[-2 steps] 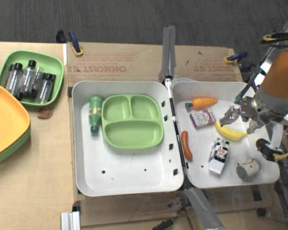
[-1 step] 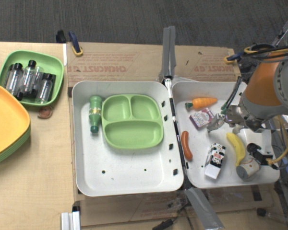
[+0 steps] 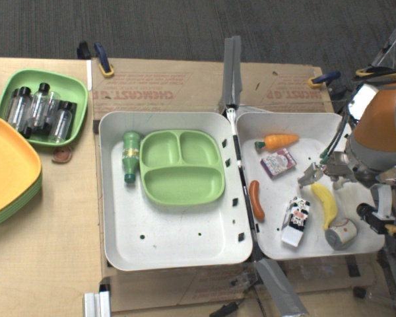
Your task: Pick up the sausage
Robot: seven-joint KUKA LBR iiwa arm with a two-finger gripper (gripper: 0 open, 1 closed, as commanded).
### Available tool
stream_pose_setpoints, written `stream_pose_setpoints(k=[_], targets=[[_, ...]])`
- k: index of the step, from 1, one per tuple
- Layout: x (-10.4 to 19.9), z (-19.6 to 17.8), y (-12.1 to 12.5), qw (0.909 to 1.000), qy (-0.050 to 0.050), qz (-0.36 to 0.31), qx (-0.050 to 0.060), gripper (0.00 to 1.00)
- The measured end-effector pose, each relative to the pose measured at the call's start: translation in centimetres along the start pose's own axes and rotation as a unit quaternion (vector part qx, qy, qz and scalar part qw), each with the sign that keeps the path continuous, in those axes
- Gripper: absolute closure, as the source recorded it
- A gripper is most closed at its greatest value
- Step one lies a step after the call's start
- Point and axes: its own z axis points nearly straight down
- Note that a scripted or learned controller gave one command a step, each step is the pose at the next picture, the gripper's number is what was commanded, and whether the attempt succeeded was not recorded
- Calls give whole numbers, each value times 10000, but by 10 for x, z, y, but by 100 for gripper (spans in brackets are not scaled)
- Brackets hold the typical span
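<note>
Sausage (image 3: 256, 199): lies in the right bin (image 3: 287, 249), hard against its left wall, lower-middle of the frame; long axis runs roughly top to bottom, slightly tilted. Nothing rests on it.

Gripper (image 3: 315, 174): right of centre, over the right bin, just above the banana (image 3: 327, 205); well apart from the sausage. The fingers look slightly parted with nothing between them, though they are small and dark here, so the gap is a judgement.

Neighbours: milk carton (image 3: 296, 221) lies near the sausage's right side; pink packet (image 3: 278, 162) and carrot (image 3: 277, 141) sit above it toward the upper part of the bin; grey cup (image 3: 340, 234) at lower right beside the banana.

Left bin (image 3: 115, 243): holds a green divided plate (image 3: 182, 167) and a green bottle (image 3: 131, 156); not involved.

Risk, wall: sausage sits so close to the bin's left wall and the centre divider that one finger may land on the rim rather than beside it, so the close could miss or pinch only the edge.

Risk, wrong thing: gripper is nearest the banana; a straight descent from here would likely take that instead.

Risk, roll: the sausage is round and smooth; a close along its length, rather than across it, would probably squirt it out.

Risk, carton: a travel path toward the left could nudge the milk carton into the sausage.
</note>
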Motion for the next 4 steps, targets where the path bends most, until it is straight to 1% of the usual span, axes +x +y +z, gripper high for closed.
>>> stream_pose_setpoints(k=[1,2,3,4], targets=[[13,-101,70,9997,-12,-234,-10,0],[29,-7,100,9978,-19,-656,-66,0],[30,-17,101,9977,-19,-678,-75,100],[-27,-1,112,9986,-12,522,-15,100]])
